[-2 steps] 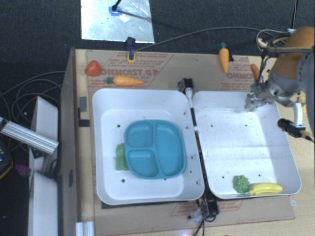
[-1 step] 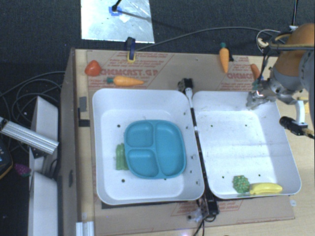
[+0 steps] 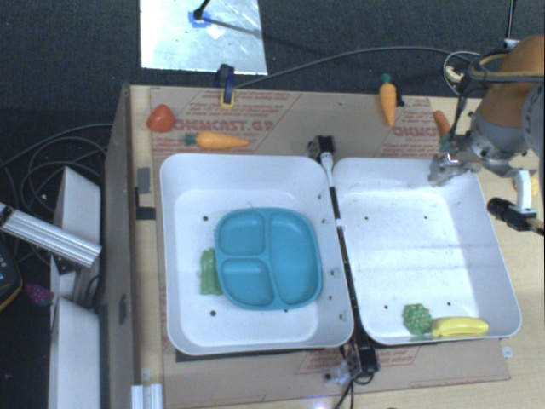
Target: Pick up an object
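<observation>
In the right bin (image 3: 400, 228), a green broccoli piece (image 3: 416, 318) and a yellow banana (image 3: 461, 326) lie side by side at the near edge. The left bin (image 3: 183, 228) holds a blue divided plate (image 3: 268, 258), and a green vegetable piece (image 3: 209, 273) rests against the plate's left side. My gripper (image 3: 443, 169) hangs over the far right corner of the right bin, well away from the broccoli and banana. I see nothing in it.
On the cardboard behind the bins lie a red tomato (image 3: 160, 118), a carrot (image 3: 221, 141), a second carrot (image 3: 388, 102) and a small orange piece (image 3: 441, 123). A blue clamp (image 3: 226, 83) grips the board's far edge. Cables run along the left.
</observation>
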{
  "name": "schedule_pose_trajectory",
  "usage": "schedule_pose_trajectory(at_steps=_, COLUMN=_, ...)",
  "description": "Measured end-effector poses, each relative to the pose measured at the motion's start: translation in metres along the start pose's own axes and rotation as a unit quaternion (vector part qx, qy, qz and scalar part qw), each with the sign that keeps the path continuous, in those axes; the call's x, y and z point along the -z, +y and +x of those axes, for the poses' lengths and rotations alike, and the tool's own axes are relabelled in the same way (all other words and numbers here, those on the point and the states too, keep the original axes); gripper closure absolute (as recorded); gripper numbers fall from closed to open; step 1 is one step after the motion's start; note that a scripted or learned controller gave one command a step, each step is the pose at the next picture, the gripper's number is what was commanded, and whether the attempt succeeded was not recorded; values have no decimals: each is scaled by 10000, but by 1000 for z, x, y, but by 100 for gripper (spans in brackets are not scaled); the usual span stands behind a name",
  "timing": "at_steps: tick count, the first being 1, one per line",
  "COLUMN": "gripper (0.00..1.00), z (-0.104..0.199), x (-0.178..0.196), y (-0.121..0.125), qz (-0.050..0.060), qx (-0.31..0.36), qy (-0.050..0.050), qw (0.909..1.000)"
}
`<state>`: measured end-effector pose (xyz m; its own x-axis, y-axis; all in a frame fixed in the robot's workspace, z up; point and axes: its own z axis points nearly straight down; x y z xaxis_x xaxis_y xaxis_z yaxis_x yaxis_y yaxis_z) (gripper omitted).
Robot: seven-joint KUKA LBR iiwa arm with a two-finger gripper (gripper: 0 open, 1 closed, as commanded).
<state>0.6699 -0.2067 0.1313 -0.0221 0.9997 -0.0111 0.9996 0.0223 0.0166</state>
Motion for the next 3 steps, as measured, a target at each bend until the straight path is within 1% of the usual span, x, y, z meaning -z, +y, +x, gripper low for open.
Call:
schedule_pose_trajectory(at_steps=2, gripper=100, z=-1, x=23, y=3, qz=-34, qx=39, qy=-25, qw=10000)
schedule_pose_trajectory(at_steps=3, gripper=100, z=14, x=-2, y=-65, qz=81, qx=-102, qy=53, qw=9999)
